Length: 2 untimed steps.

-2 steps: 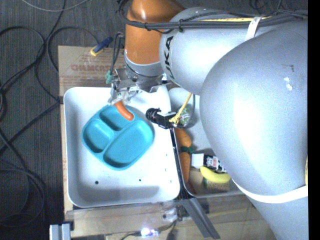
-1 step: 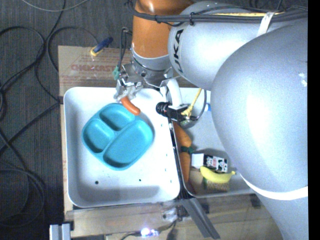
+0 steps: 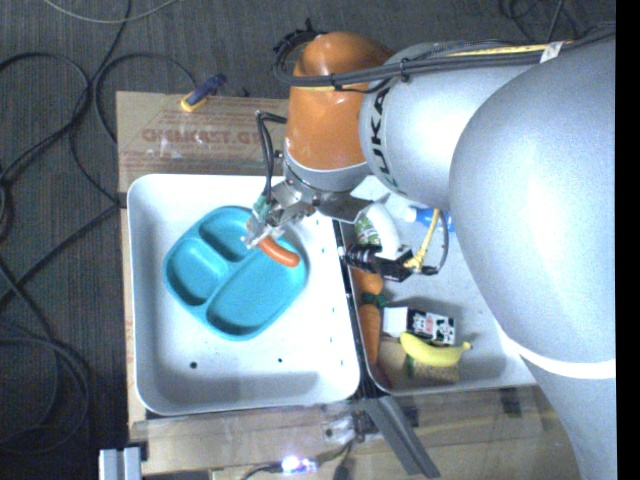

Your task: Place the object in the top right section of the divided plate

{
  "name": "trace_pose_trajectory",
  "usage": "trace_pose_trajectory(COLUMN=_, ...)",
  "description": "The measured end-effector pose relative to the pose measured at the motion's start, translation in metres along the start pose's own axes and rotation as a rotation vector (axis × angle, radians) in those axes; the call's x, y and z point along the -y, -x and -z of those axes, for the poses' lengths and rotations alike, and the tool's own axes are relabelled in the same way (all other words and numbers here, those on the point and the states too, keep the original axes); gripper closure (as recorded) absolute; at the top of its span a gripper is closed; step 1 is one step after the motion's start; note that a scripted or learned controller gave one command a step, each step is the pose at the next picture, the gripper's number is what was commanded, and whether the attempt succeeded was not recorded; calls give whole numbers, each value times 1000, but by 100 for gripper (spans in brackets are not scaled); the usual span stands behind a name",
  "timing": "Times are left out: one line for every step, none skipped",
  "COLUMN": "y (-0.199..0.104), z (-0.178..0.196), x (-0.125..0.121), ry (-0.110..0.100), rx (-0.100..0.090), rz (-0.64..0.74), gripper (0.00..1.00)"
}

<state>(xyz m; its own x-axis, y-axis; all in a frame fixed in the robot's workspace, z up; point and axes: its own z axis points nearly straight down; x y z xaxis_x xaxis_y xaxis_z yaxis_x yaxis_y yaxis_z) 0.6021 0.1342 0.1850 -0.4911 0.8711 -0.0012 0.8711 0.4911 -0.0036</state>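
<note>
Orange hot dog toy (image 3: 281, 253) lies at the blue divided plate's (image 3: 225, 288) right rim, beneath my gripper (image 3: 262, 226); whether it's pinched, I cannot tell; next comes release.

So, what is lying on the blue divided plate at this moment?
An orange sausage-like object lies at the blue divided plate's right rim, under the gripper. The arm covers the plate's upper right edge.

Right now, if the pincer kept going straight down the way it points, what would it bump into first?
Probably the orange sausage-shaped object right under the pincer, lying at the blue divided plate's top right edge. How high the pincer hangs above it is unclear.
</note>
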Motion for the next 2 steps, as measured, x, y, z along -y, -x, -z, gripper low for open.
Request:
trace_pose_trajectory(y=-28, z=5, x=-22, ry=1, rx=-4, rz=-119, gripper=100)
trace_pose_trajectory(y=19, z=-68, x=-54, ry=2, rx=2, rz=-86, gripper=100)
